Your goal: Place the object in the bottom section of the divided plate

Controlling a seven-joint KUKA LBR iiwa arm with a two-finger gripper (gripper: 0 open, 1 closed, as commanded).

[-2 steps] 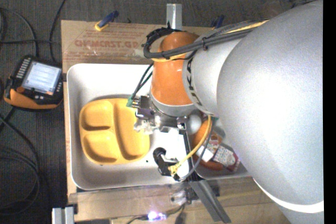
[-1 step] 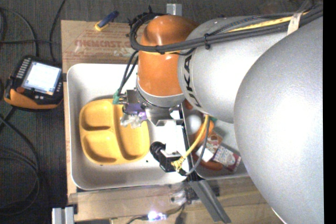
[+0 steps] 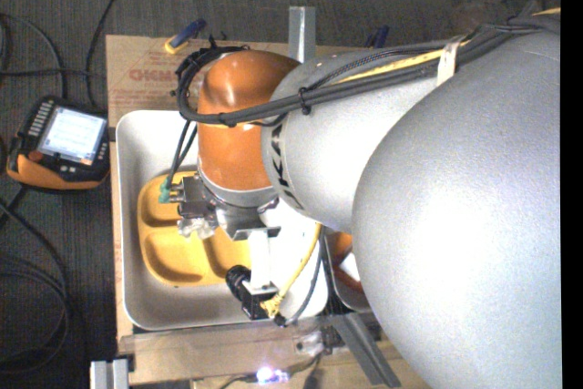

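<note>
Because the wrist (image 3: pixel 239 150) covered most of the gripper (image 3: pixel 194 221) above the yellow divided plate (image 3: pixel 168 255), its grasp could not be told, so a release might have missed the bottom section.

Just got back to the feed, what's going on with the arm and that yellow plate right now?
The arm reaches in from the right and hangs over the left bin, its wrist directly above the yellow divided plate lying in that bin. The arm's body covers most of the plate and the end effector itself, so the view can't settle whether it holds anything or whether an object already sits in the plate's bottom section.
</note>
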